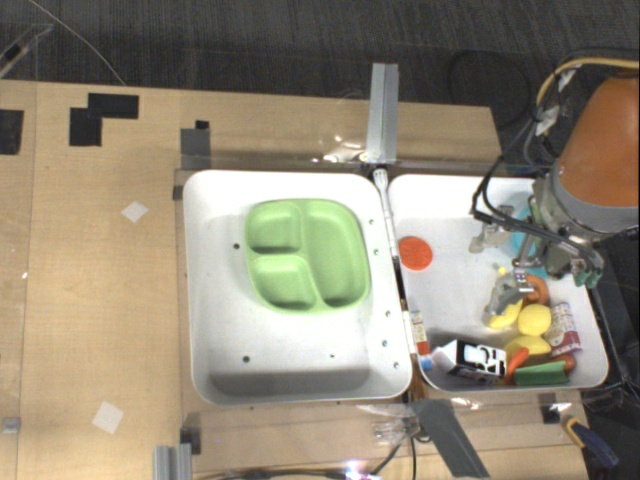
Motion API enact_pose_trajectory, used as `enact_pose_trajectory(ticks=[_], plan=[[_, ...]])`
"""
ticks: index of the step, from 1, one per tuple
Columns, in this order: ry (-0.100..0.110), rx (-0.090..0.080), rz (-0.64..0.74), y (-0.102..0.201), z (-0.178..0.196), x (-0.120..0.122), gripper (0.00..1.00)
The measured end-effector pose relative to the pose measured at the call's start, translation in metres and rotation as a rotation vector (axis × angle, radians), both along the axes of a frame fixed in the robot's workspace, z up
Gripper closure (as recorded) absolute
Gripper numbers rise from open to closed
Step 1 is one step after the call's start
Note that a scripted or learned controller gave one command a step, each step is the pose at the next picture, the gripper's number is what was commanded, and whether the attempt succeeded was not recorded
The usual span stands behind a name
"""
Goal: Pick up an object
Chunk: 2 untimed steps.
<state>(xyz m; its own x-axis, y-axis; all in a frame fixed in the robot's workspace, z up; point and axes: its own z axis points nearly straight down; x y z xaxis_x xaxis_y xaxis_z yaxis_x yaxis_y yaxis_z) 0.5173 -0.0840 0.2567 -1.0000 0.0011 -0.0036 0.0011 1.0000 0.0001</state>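
Several small objects lie piled in the near corner of the right bin [455, 273], and the gripper [512, 293] hangs just above a yellow ball [534, 319] there. Whether it is spread or pinching, I cannot tell. The reach seems the step in hand; next it must close around one object and lift.

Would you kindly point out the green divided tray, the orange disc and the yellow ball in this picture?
green divided tray [304, 254]: camera view, on the ridge where its compartments meet.
orange disc [416, 253]: camera view, middle of its flat top.
yellow ball [534, 320]: camera view, middle of its rounded top.
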Motion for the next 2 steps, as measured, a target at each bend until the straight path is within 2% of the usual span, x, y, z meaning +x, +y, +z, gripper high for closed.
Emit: enact_pose_trajectory(ticks=[1,2], plan=[[0.005,0.001,0.060,-0.062,-0.138,0.010,0.00],[-0.006,-0.002,0.136,-0.068,-0.167,0.051,0.00]])
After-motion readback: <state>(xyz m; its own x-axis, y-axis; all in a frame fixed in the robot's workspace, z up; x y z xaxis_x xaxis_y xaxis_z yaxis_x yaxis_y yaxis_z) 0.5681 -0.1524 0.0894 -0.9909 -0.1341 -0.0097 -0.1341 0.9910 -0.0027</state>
